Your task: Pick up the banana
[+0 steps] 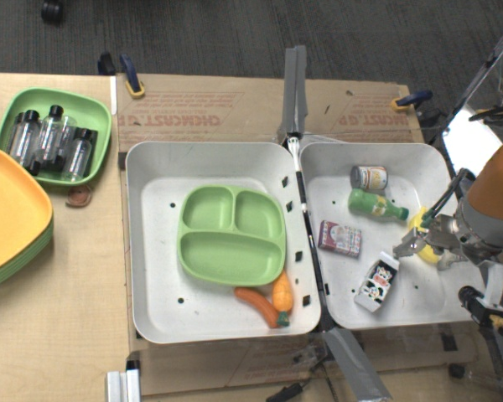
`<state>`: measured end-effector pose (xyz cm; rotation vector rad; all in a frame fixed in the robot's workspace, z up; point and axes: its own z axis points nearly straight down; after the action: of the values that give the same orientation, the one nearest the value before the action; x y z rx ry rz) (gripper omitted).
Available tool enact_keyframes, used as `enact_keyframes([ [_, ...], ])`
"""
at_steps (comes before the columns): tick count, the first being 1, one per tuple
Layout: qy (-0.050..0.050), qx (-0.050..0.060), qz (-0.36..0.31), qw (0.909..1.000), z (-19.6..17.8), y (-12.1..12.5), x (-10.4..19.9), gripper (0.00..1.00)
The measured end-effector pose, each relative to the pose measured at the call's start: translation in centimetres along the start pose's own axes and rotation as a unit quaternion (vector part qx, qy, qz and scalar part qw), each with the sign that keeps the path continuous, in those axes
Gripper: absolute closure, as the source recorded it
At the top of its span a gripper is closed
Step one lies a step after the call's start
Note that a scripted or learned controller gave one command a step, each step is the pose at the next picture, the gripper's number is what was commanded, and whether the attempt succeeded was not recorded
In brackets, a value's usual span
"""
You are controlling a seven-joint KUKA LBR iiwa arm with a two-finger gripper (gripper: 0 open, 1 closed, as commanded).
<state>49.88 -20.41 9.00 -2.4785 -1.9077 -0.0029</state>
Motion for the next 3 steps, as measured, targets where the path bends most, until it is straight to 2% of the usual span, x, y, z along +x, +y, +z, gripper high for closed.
enact_keyframes([
  [1, -0.003, -0.001, 0.002, 1.0, -0.9, 0.0, -0.3, 1.0],
  [2, -0.005, -0.004, 0.147, 0.9891, -2.2, 4.2, 1.6, 1.0],
  [3, -0.005, -0.003, 0.188, 0.9821, 0.0, -0.6, 2.6, 1.0],
])
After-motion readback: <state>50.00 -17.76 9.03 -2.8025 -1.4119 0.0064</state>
